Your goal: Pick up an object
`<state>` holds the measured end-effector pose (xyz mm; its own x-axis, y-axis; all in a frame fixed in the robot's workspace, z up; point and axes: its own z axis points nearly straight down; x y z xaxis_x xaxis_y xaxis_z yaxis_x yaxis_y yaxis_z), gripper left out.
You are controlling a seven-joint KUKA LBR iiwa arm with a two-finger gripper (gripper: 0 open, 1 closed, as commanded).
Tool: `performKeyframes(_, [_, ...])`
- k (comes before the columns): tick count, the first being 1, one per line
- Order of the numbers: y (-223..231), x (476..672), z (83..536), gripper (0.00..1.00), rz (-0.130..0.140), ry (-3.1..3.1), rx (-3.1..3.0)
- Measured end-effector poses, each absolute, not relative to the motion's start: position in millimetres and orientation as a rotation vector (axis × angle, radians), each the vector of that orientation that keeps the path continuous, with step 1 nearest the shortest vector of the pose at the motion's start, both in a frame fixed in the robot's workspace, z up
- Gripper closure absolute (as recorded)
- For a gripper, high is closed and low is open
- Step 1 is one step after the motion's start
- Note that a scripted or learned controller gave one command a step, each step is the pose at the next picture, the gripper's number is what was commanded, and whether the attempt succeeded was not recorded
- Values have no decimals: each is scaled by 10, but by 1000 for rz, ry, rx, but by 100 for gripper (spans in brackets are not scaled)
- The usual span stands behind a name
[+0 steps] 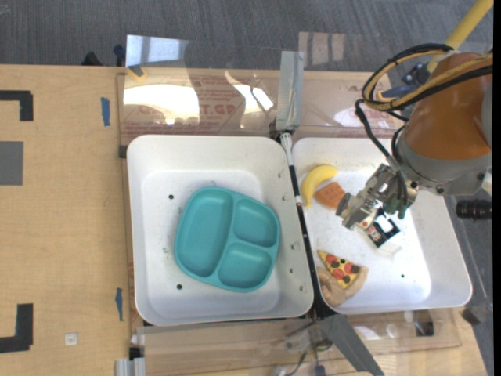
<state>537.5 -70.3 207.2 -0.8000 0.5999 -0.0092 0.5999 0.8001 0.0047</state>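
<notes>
From my camera above the bench I see two white bins side by side. In the left bin lies a teal plate with three compartments, a little turned, and it sits about in the middle of the bin floor.

The right bin holds the small objects. A yellow banana lies near the bin's left wall, in the far part. Just beside it, touching or almost touching its lower end, is an orange block. Nearer to the camera, close to the front left corner of this bin, lies a toy pizza slice with red and dark spots on top. Its point is directed to the left wall.

The arm comes in from the right side, with the orange part over the far right corner of the right bin and cables around it. The gripper hangs over the middle of the right bin, tilted down to the left. Its tip is just right of the orange block and above the pizza slice, well apart from the slice. I cannot tell if it is apart or together, the shape is too small and mixed. A black and white part sits just under the wrist; I cannot tell if it belongs to the gripper or lies in the bin.
</notes>
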Motion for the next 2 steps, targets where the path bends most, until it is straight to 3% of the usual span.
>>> performKeyframes(1, [-1372, 4846, 1654, 100, -2, 2882, 1251])
performKeyframes(2, [-2137, 4802, 2063, 100, -1, 2691, 1608])
